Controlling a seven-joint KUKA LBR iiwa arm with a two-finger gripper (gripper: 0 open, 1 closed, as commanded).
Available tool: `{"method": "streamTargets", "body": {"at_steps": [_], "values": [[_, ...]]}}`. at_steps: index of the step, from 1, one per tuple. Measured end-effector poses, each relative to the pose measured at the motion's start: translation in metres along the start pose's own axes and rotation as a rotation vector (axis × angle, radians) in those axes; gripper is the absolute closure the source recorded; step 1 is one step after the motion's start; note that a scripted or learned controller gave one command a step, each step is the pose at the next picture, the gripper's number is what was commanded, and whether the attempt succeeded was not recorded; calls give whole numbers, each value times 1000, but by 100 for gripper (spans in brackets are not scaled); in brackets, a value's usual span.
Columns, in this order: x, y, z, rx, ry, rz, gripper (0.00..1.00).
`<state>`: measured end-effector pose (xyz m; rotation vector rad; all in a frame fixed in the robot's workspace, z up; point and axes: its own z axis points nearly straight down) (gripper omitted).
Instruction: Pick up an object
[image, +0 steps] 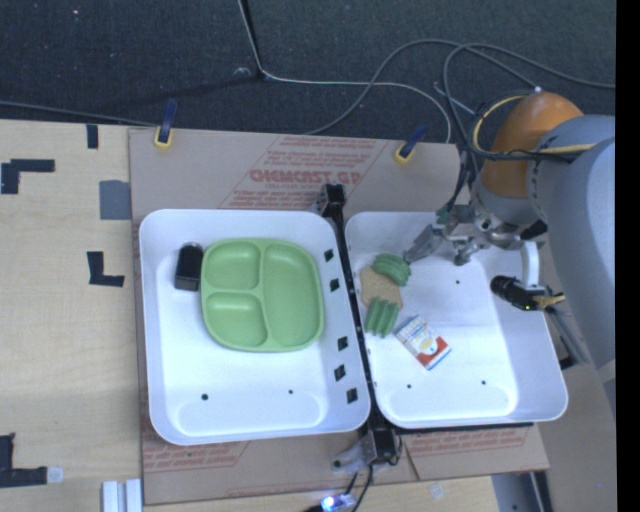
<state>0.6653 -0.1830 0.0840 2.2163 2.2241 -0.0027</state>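
Claw (432, 240) hung over right bin (520, 395), grip state impossible to tell. Green toy (383, 290) and small packet (422, 342) lay unlifted; pick not yet done.

Glossy plastic plate (263, 295) (white bins (170, 380) too)

My arm (585, 200) is grey with an orange band (520, 140) above the wrist, over two white bins: the left bin (170, 390) holds a pale green divided plate (262, 295) and a small black block (188, 267), the right bin (500, 390) a green and tan soft toy (383, 290) and a little white packet (422, 340) marked in orange and blue. The counter (60, 300) is pale wood with black and grey patches, under a brown cardboard sheet (290, 170) printed in red, clipped with yellow and blue clamps (164, 132). Behind it lies dark carpet (120, 50) crossed by pale cables (330, 85).
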Motion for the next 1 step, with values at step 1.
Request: {"method": "streamTargets", "body": {"at_steps": [1], "values": [[0,1,-13,-4,-2,-1,100]]}}
